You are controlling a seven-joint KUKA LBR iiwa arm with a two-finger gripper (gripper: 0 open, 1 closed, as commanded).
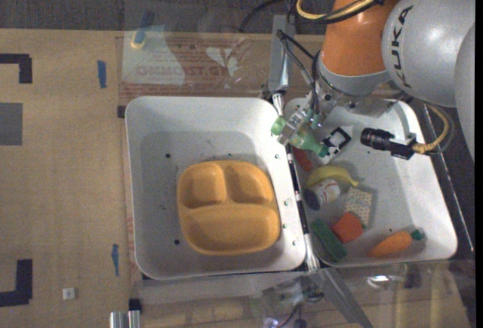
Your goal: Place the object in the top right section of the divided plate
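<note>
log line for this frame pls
gripper: over bin divider, green object at fingers | divided plate: left bin, sections bare | placement: not done

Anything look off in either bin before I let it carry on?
Nothing stands out. The divided plate lies flat in the left bin, and the toys, banana and carrot among them, lie loose in the right bin.

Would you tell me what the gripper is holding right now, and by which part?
The gripper seems to hold a green object; which part it grips cannot be told.
</note>
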